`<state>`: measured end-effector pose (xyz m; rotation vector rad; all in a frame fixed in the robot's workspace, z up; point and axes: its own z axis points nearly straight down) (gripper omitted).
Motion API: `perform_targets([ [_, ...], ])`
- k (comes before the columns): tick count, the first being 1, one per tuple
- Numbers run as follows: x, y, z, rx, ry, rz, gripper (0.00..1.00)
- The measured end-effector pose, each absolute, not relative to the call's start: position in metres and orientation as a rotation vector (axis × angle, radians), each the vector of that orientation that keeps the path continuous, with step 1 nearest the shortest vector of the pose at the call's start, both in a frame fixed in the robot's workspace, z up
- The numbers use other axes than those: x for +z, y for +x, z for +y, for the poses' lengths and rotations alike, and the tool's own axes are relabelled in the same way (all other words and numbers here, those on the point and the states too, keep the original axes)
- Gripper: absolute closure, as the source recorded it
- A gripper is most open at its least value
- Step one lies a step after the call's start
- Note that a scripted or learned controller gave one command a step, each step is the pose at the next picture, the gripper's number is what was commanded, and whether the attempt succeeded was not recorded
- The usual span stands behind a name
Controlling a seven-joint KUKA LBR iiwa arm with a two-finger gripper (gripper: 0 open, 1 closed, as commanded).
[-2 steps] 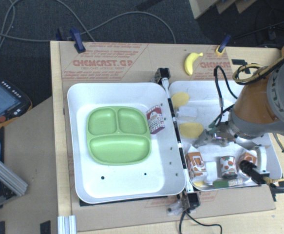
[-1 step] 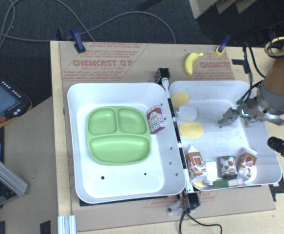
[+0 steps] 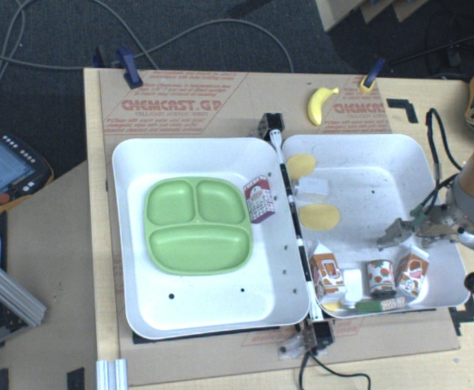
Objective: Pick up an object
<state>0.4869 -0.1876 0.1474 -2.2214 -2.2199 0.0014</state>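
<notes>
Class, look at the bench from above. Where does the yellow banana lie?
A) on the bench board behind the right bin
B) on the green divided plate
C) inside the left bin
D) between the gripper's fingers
A: the banana lies on the bench board, behind the right bin.

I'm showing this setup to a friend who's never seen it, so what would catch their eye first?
Most likely the green divided plate, sitting big and bright in the left bin. Next, the yellow banana lying on the board behind the right bin, outside both bins. Then the gripper low over the right bin, just above a row of small snack packets at its front edge.
</notes>
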Motion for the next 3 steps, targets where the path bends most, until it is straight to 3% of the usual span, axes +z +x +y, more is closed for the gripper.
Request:
perform_targets([
  [1, 0.084, 0.479, -0.182, 0.000, -2.222, -2.221, 0.00],
  [2, 0.203, 0.480, -0.156, -0.001, -2.222, -2.224, 0.00],
  [3, 0.133, 0.514, -0.185, 0.001, -2.222, -2.220, 0.00],
])
